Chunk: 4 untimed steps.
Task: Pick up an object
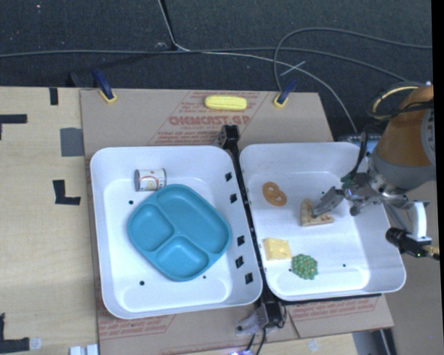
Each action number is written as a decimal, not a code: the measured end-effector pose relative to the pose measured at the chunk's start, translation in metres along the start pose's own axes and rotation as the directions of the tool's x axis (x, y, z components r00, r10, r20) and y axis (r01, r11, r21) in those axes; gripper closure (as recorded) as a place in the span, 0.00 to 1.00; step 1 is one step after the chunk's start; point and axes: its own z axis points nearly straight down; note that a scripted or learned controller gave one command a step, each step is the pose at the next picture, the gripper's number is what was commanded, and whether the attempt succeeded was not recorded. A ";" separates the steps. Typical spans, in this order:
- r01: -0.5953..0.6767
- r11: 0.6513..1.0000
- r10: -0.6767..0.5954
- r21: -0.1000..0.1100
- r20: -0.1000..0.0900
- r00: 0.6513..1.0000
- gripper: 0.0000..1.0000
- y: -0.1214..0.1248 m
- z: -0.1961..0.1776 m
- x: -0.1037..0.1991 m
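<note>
A: Where are the fingers point(326, 204) now?

B: Low in the right bin point(352, 155), touching the tan wedge point(315, 214) near the bin's middle. How far open, I cannot tell.

A: Which step?

B: I think the approach. Next they must close around the wedge, then lift straight.

The arm point(406, 141) at the right of the frame is cut off by the edge. Its gripper point(329, 201) covers the upper right part of a tan wedge point(315, 217) — the fingers are too blurred to read. The small can's point(149, 180) label is illegible.
</note>
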 end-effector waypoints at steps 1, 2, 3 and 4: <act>0.000 1.000 0.000 -0.006 -0.003 1.000 0.00 0.002 0.047 0.002; 0.003 1.000 -0.003 -0.015 -0.005 1.000 1.00 0.006 0.031 0.004; 0.000 1.000 0.000 -0.008 0.002 1.000 1.00 0.010 -0.031 0.008; -0.001 1.000 0.001 -0.007 0.002 1.000 1.00 0.003 -0.075 0.006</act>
